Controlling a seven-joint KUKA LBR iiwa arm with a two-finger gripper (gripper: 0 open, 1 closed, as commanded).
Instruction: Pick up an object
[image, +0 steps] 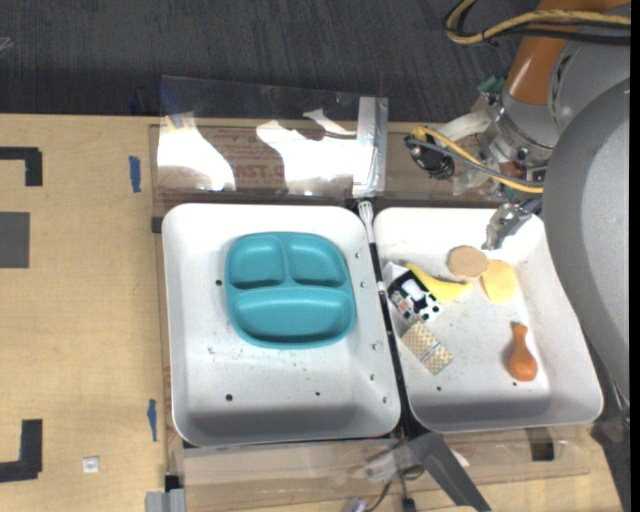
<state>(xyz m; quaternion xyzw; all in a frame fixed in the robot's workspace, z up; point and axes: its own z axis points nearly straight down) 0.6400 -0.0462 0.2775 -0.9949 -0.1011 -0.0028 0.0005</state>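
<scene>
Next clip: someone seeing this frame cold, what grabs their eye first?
Most likely the big teal plastic divided tray, lying alone in the left white bin. Next, the clutter in the right white bin: a round tan disc touching a pale yellow piece, an orange drumstick-shaped toy nearer the front, and a black-and-white item by the divider. The grey arm's gripper hangs at that bin's back edge, just above the tan disc.

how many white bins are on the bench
2. The left bin holds a teal divided plate; the right bin beside it holds several small objects, with the gripper above its far side.
</scene>
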